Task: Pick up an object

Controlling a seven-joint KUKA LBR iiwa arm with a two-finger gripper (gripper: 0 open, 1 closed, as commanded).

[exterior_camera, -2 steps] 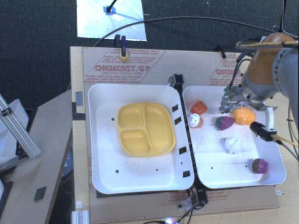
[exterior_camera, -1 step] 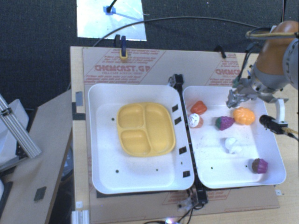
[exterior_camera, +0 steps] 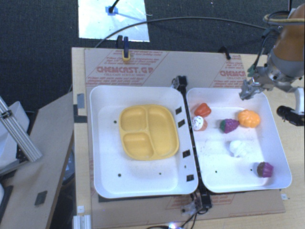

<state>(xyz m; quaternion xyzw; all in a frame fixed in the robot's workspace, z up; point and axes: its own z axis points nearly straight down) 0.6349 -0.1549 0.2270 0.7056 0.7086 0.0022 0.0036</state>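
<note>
Overhead, two white bins sit side by side on the bench. The left bin carries a yellow tray with three compartments, lying flat near the bin's middle. The right bin holds the loose objects: an orange-red piece near the bin's upper left, a white and red piece just below it and close to the divider between the bins, a purple piece toward the middle, an orange piece just right of the purple one (the two look nearly touching), a white piece lower down, and a small purple and brown piece near the lower right corner, well apart from the rest. The arm comes in from the right, its orange band showing above the grey wrist. The gripper hangs over the upper right edge of the right bin, above and a little left of the orange piece, with nothing seen between its fingers; how wide they stand cannot be told from this angle, since the tips are small and blurred against the bin rim. All six objects rest on the bin floor, none lifted. Behind the bins lies a clear sheet with red lettering, and a blue and yellow clamp sits at its far edge.
</note>
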